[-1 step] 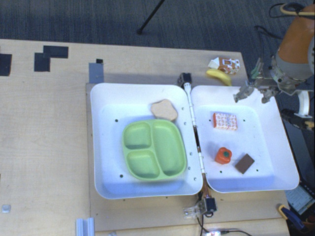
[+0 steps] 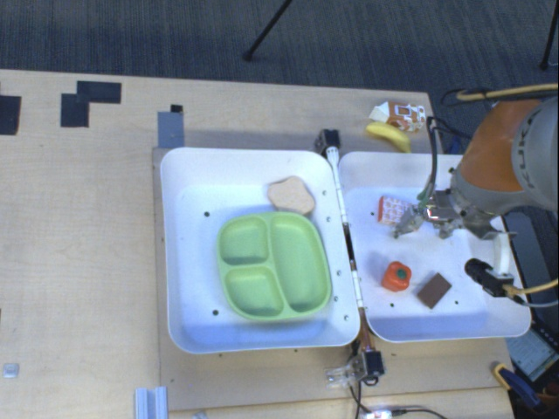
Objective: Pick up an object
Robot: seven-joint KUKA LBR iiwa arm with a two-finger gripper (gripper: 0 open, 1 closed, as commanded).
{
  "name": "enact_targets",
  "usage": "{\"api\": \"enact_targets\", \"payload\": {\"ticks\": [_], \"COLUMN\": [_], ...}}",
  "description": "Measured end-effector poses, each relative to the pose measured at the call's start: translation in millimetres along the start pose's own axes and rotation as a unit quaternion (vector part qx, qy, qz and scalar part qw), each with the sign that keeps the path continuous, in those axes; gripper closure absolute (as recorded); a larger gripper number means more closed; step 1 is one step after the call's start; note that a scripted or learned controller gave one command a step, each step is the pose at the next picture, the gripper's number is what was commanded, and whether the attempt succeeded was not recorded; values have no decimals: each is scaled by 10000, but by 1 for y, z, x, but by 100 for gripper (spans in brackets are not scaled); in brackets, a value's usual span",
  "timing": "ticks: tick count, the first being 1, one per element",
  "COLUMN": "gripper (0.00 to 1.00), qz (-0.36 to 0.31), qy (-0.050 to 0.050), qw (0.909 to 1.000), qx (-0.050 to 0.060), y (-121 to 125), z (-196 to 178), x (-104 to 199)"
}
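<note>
Because the gripper [image 2: 412, 223] hangs low in the right bin [image 2: 454, 321], its fingers' state impossible to tell, just at three o'clock of the red-and-white packet [image 2: 393, 209], a descent could nudge that packet aside rather than straddle it.

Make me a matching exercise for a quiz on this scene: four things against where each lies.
Things:
1. green tray
2. banana
3. brown block
4. bread

Places:
A. bench, beyond the right bin
B. right bin, near edge
C. left bin, middle
D. left bin, far side, above the tray

Pairs: 1-C, 2-A, 3-B, 4-D
</note>
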State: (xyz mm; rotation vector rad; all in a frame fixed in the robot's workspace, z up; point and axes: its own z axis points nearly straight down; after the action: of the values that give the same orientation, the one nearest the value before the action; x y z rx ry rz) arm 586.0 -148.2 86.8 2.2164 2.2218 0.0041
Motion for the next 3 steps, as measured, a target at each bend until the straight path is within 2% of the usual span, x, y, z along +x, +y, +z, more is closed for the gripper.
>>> {"api": "enact_targets", "payload": {"ticks": [1, 2, 3], "gripper": [0, 100, 0], "qz": [6, 0, -2], "qy": [0, -5, -3], "qw": [10000, 10000, 10000], "qx": [-16, -47, -44], "y": [-70, -67, -67], "z": [0, -12, -12], "x": [33, 33, 33]}}
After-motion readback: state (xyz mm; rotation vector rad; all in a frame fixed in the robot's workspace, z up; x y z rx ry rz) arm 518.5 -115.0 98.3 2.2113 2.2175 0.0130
